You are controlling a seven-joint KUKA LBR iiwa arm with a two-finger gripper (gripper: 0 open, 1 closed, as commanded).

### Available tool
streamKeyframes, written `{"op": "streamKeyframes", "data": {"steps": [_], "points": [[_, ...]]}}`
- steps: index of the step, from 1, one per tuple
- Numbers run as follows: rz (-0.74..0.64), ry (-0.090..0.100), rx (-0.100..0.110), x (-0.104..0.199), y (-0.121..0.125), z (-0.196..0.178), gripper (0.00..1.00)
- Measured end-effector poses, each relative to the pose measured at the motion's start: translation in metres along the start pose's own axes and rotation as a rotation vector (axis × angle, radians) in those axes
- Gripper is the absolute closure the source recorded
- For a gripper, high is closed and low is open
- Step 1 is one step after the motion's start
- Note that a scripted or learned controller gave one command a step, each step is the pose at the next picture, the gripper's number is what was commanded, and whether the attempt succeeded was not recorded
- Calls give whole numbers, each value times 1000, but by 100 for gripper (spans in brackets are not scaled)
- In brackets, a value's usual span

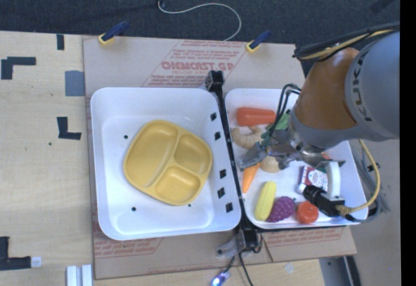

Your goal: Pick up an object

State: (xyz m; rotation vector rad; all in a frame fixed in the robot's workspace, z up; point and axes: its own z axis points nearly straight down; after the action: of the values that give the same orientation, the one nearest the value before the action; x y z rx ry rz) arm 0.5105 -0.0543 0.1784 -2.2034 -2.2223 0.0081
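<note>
My gripper (pixel 259 156) is low in the right bin (pixel 351 213), its grey fingers (pixel 250 160) pointing left among the toy food. Right by the fingertips lie a beige piece (pixel 246 138) and a small orange carrot (pixel 247 179). A larger orange carrot (pixel 255 115) lies at the bin's back. Near the front sit a yellow corn cob (pixel 264 200), a purple grape bunch (pixel 282 208) and a red tomato (pixel 307 213). The arm hides the middle of the bin.
The left bin (pixel 110 213) holds a yellow divided plate (pixel 168 161). A black divider (pixel 224 148) runs between the bins. A red and white packet (pixel 316 179) lies at the right bin's right side. Cables trail over the bin's front right corner.
</note>
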Motion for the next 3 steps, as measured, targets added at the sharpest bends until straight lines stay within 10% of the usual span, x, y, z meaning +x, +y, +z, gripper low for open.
{"op": "streamKeyframes", "data": {"steps": [1, 2, 3], "points": [[-1, -3, -20, 62, -29, -144, 0], [-1, -3, -18, 135, -28, -213, 0], [5, -2, -29, 129, -27, -365, 0]]}}
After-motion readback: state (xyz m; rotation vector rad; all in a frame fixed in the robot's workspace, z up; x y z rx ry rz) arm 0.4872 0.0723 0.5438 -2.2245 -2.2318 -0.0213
